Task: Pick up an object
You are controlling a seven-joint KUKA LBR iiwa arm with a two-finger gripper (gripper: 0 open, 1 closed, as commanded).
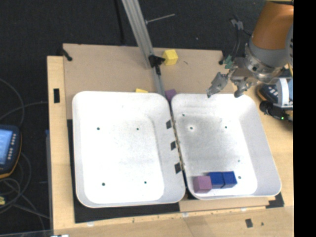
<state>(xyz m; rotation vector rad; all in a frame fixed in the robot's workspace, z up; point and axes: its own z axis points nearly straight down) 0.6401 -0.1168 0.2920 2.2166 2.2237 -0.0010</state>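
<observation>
Camera view, jaws apparently spread wide above right bin, blue block beside purple block.

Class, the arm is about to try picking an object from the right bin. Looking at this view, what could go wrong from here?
1. The purple block and blue block sit touching in the right bin's near corner, so the gripper may catch both or knock one aside.
2. They lie close to the bin wall, which could block a finger.
3. The gripper hangs over the far rim and might clip it while descending.
</observation>
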